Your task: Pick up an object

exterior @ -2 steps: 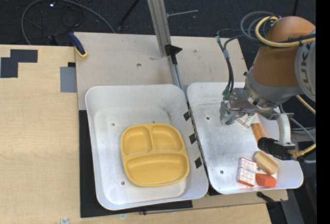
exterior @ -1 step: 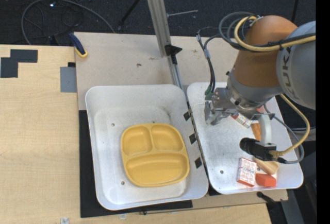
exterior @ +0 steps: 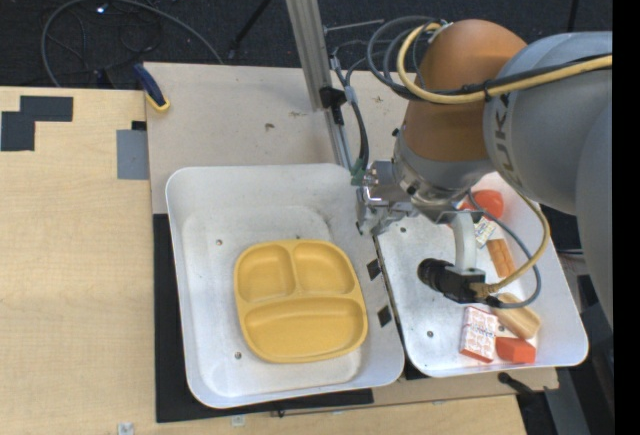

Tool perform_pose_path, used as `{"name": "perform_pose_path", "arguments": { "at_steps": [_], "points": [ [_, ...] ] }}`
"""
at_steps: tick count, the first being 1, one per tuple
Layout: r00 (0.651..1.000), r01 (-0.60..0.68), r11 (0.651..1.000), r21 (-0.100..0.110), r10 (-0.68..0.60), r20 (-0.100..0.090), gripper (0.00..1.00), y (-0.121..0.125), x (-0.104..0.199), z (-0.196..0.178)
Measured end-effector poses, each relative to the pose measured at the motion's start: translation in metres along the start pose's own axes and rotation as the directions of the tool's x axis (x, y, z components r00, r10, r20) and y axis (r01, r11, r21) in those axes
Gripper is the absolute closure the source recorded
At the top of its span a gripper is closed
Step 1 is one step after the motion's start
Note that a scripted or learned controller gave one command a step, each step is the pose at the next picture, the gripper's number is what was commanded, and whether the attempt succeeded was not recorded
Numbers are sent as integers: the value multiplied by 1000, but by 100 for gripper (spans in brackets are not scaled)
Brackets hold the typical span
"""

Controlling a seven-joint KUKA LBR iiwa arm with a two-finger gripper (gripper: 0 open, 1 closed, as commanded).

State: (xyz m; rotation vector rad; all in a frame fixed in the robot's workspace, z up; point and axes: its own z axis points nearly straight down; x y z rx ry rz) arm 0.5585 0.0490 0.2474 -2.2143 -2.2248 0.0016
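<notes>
My gripper [exterior: 380, 211] hangs low over the left edge of the right bin [exterior: 430, 348], close to the wall between the two bins, and the bulky orange and grey wrist hides most of it. Nothing shows in its grasp. In the right bin, to the gripper's right, lie an orange piece [exterior: 488, 202], a long tan and orange stick [exterior: 500, 258], a red and white box [exterior: 479, 333], a tan wedge [exterior: 520, 322] and a red block [exterior: 516, 351]. A yellow divided plate [exterior: 298, 300] lies in the left bin [exterior: 200, 223].
A slanted metal post [exterior: 308, 33] rises behind the bins, just left of the arm. Cables loop on the dark floor at the back. A wooden bench top [exterior: 70, 253] lies left of the bins.
</notes>
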Motion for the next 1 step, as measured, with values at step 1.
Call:
{"name": "perform_pose_path", "arguments": {
  "at_steps": [1],
  "points": [
    [1000,0,1000,0,0,1,100,8,44,11]
  ]
}}
